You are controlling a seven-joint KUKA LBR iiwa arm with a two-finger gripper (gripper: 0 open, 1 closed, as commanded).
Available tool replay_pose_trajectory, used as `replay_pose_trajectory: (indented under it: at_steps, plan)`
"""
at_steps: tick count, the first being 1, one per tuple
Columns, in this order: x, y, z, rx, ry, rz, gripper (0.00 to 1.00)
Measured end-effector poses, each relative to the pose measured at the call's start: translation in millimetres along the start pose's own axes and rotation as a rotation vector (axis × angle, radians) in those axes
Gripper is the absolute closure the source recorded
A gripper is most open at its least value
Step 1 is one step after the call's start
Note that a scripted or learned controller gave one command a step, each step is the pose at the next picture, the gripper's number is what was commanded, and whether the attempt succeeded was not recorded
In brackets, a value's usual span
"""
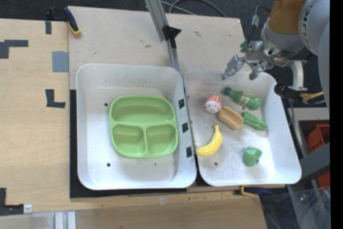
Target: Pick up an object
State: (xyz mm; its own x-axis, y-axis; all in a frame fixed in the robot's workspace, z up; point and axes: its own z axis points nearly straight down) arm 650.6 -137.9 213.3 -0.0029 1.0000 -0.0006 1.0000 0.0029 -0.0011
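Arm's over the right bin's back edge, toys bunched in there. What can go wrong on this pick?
1. The green bottle, tan piece and green pod lie close together; the gripper may nudge a neighbour or catch two.
2. The bottle lies near the right bin wall, leaving little room.
3. The banana is curved and could slip.

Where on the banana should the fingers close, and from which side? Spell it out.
Grip the banana at its middle, coming straight down from above. It lies flat in the right bin, curving from the stem at upper right to its lower left end. Set the fingers across its narrow width; bare floor lies on both sides, so that looks workable.
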Motion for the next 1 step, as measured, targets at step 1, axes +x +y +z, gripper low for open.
replay_pose_trajectory:
  at_steps: [1]
  plan:
    - [-0.1,0.0,0.0,0.0,0.0,0.0,0.0]
